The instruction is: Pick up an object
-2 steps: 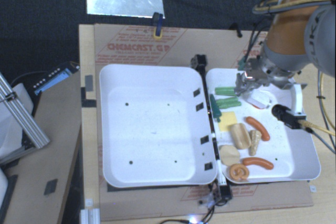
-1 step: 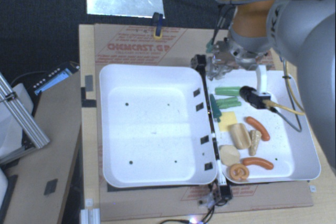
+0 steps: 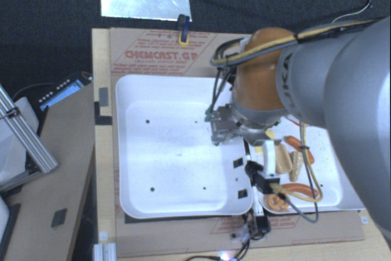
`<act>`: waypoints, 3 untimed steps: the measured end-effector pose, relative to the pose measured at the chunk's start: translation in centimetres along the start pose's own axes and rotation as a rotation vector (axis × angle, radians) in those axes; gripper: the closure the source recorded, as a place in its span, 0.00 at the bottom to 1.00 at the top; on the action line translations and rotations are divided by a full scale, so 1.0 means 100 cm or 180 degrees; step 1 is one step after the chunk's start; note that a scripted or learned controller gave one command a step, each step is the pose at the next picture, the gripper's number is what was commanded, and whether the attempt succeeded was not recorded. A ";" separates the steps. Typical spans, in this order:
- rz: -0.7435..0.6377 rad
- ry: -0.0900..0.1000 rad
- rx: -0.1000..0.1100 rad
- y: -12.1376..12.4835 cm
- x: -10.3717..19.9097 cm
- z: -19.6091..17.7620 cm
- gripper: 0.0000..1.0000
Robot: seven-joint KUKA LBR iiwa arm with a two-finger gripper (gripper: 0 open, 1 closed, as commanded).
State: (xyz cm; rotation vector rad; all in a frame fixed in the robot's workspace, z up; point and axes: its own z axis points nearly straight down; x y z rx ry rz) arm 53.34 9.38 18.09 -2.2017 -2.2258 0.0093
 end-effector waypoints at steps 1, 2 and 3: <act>-0.0004 0.0015 -0.0110 0.070 0.089 -0.189 1.00; 0.0012 -0.0004 -0.0056 0.136 0.129 -0.180 1.00; 0.0011 0.0010 -0.0102 0.125 0.141 -0.367 1.00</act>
